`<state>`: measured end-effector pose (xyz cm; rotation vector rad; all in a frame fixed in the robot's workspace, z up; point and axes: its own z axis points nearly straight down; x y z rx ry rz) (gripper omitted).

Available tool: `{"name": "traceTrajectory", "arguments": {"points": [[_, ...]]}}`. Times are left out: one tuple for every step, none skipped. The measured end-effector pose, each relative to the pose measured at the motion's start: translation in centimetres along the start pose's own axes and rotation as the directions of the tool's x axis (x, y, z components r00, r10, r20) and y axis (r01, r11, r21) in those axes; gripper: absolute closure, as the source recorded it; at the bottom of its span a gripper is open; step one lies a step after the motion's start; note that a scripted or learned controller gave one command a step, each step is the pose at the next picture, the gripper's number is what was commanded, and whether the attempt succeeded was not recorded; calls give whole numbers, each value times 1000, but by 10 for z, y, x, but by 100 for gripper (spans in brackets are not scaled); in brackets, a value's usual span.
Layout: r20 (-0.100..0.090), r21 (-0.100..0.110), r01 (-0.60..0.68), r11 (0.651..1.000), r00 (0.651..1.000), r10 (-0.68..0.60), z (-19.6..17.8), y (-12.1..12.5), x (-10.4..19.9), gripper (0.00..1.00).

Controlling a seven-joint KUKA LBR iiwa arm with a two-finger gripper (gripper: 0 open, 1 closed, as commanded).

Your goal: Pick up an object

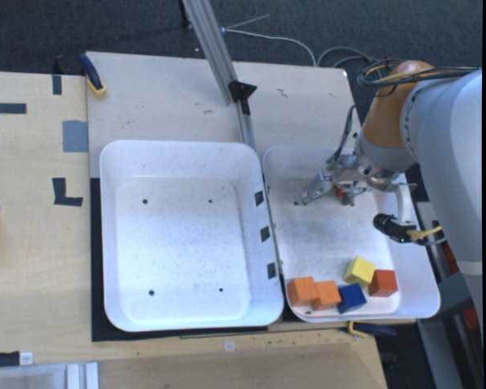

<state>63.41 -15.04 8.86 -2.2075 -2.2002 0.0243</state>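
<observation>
The grey robot arm with an orange band [405, 128] reaches over the right white plastic bin [324, 217]. Its jaws [312, 194] hang above the upper part of that bin, and I cannot tell how they are set.

The things to pick are small wooden-looking blocks, all bunched at the bin's low edge, well apart from the jaws and below them in the view. Nearest under the jaws are two orange blocks [314, 291] side by side. Just past them sit a blue block [351, 297], a yellow block [360, 270] and a red-orange block [383, 282].

I think the blocks are light, hard and not easy to break. Their flat sides look good to squeeze. The yellow block has free sides, so it seems easiest. The others touch each other, so the jaws may bump a neighbour.

The left white plastic bin [178, 233] lies far to the other side of the jaws.
</observation>
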Motion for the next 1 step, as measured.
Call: {"name": "traceTrajectory", "arguments": {"points": [[-45,63,-2,998,999,5,2,21,-50,0]]}}
